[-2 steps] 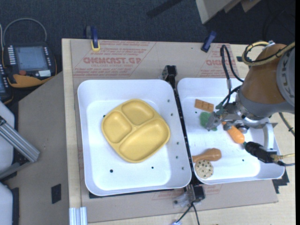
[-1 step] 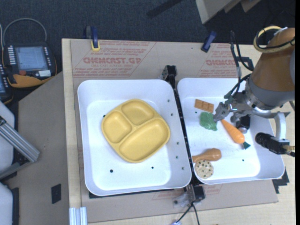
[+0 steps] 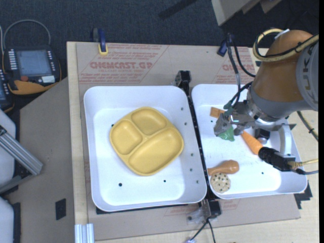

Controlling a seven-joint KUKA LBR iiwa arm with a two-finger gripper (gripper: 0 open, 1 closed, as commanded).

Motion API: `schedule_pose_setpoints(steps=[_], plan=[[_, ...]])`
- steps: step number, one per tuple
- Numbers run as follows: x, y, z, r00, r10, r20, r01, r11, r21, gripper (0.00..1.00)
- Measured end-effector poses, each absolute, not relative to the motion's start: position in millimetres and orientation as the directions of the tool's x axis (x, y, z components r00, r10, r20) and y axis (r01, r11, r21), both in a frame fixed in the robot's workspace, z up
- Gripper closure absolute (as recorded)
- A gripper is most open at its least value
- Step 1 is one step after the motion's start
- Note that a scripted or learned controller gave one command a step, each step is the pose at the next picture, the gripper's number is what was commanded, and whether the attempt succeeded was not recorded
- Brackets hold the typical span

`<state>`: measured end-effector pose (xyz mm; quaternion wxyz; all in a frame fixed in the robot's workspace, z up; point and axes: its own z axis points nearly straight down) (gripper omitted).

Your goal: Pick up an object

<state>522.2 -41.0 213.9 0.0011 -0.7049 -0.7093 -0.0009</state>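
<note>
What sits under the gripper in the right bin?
Under the gripper a green item pokes out, with a carrot beside it. The arm covers the rest of the right bin there.

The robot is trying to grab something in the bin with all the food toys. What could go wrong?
The gripper hangs right over a small green toy, with a carrot lying close beside it. It might bump the carrot aside or pinch both together. The green toy is little and partly hidden, so it could slip away. The cookie and drumstick lie farther off, probably safe.
</note>
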Motion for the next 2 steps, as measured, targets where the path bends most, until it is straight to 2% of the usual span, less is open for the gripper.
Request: schedule_pose_setpoints(steps=[1,2], plan=[[516.6,10.3,226.3,-0.007,1.000,0.002,1.000,0.007,0.002,1.00],[513.4,58.5,216.8,-0.005,1.000,0.002,1.000,0.005,-0.003,1.00]])
